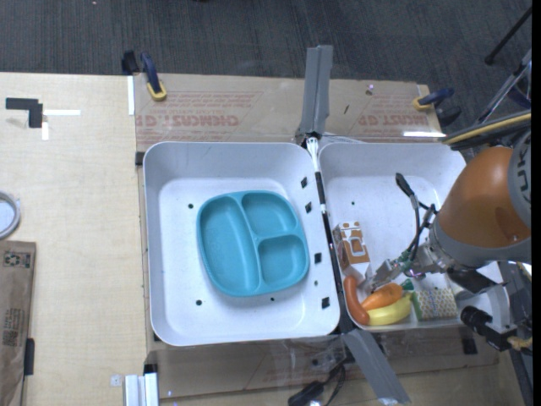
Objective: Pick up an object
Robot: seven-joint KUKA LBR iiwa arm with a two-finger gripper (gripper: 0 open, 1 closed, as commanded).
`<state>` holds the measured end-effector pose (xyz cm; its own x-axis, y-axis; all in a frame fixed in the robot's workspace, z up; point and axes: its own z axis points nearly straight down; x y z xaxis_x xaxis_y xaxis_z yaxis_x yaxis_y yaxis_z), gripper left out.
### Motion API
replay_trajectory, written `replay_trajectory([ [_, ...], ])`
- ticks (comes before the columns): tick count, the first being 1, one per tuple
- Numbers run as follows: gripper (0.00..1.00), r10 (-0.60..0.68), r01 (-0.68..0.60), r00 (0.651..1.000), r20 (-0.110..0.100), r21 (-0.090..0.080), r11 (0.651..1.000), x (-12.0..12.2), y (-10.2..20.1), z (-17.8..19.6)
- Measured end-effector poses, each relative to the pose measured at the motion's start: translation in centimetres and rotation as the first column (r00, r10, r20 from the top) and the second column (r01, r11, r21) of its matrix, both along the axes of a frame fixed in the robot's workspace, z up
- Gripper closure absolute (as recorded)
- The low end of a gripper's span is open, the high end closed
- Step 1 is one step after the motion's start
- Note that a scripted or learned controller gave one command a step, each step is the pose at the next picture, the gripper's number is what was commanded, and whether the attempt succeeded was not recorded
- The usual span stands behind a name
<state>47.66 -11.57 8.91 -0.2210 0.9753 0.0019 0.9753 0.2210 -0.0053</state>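
In the right bin (380, 184), a heap of small things lies at the near edge. It holds a red sausage-shaped toy (353, 301), an orange carrot-like piece (385, 295), a yellow banana (390, 314) and a speckled white-green block (434, 304). A small white and orange box (352, 244) rests just beyond them. My gripper (386, 272) hangs low over the heap, right above the orange piece, and its orange-banded wrist (486, 205) hides the bin's right side. Nothing is visibly held.
The left bin (169, 227) carries a blue three-compartment plate (252, 242) in its middle. A grey divider post (318, 83) rises behind the seam between the bins. Clamps (152, 76) and a tape roll (5, 216) sit on the bench to the left.
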Motion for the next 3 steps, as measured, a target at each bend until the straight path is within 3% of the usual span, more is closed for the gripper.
replay_trajectory([
  [1,1.0,-0.005,0.005,1.0,-0.003,0.0,1.0,0.0,-0.1,0.7],
  [2,1.0,-0.182,0.182,0.983,0.001,-0.003,0.983,2.0,12.8,10.0],
  [3,0.0,-0.182,0.182,0.983,0.001,-0.004,0.983,2.0,12.8,10.0],
])
